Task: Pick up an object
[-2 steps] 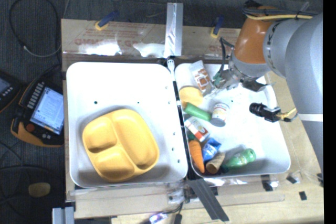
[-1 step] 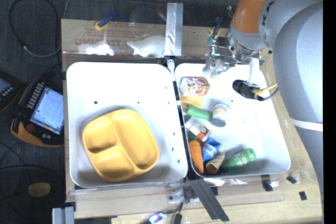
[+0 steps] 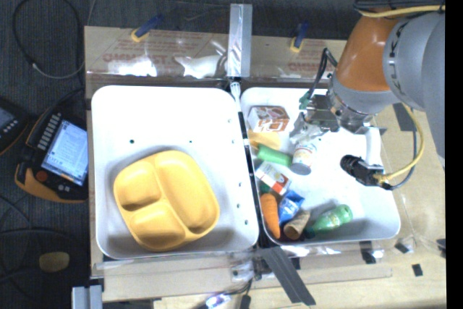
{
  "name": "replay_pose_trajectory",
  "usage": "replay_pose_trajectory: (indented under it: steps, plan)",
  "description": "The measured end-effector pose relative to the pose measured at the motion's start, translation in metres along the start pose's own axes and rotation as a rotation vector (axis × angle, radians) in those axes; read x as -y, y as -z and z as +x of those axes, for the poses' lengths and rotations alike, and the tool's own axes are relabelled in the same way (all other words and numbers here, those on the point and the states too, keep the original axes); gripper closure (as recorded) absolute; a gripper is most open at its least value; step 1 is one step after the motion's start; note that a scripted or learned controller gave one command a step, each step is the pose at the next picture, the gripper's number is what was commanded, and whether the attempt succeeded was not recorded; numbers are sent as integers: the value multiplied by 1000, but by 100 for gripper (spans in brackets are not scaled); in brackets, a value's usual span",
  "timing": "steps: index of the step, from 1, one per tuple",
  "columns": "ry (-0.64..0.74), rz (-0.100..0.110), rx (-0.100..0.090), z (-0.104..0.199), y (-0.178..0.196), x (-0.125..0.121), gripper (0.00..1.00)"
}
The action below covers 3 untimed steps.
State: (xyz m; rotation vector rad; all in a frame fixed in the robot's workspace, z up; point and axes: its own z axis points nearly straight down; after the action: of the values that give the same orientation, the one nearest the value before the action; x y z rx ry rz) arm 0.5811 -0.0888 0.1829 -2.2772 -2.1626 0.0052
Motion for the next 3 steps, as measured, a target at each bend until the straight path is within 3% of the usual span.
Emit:
replay_pose_trajectory:
  steps: [1,2,3]
  plan:
    - [311,-3,2,-25,95,-15,100]
    - [311,-3,2,-25,95,-15,0]
    - [443,-1,-2,-55,-51,5,0]
